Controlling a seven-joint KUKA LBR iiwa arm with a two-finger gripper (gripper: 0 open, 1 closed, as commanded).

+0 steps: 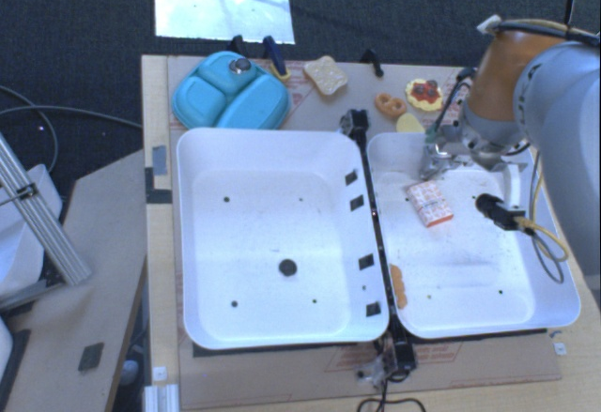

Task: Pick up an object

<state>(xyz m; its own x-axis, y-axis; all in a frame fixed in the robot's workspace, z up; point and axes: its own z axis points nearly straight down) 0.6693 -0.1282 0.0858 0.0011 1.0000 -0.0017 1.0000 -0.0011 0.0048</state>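
The arm [545, 82] reaches in from the right, with its gripper [435, 160] low over the far edge of the right bin [526, 307]. A red-and-white checkered packet [430, 204] lies just beneath it, near the bin's far left corner. An orange piece [397, 285] rests against the left wall. In the left bin [207, 307], a dark disc [287, 267] lies near centre. A blue tray [231, 93] sits behind that bin's far edge.

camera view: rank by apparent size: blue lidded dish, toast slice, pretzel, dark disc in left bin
1. blue lidded dish
2. toast slice
3. pretzel
4. dark disc
Pretzel and disc look close, so their order is unsure.
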